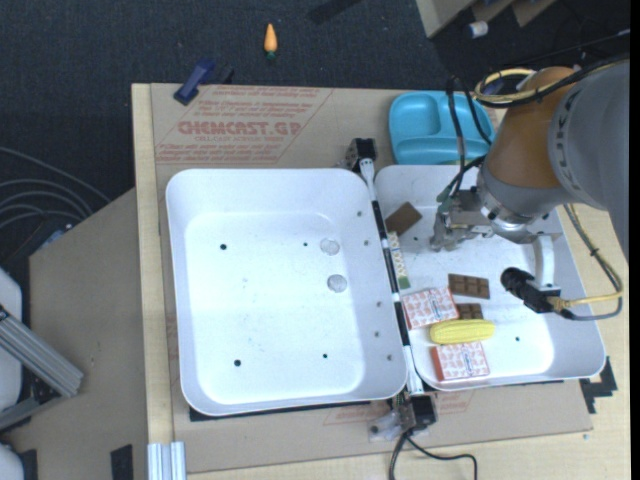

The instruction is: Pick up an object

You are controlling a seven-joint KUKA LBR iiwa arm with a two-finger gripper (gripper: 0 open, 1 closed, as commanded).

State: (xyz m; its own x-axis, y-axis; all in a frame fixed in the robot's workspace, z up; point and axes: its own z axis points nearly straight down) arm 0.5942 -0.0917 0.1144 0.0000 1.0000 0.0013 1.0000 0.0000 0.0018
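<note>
My gripper (450, 232) hangs low over the back of the right bin (570, 343), under the grey and orange wrist. Left of it lies a small brown block (403, 217), a short gap away. Just in front of the gripper is a dark chocolate bar (468, 287). Nearer the front lie a red-and-white patterned packet (428, 306), a yellow corn cob (461, 332) and a second patterned packet (462, 364). I see nothing held in the gripper.
The left bin (200, 368) holds two small clear round pieces (330, 247) (337, 284). A blue tray (432, 128) sits behind the right bin. A black fitting with a yellow cable (525, 286) hangs at the arm's right side. The arm covers the bin's back right corner.
</note>
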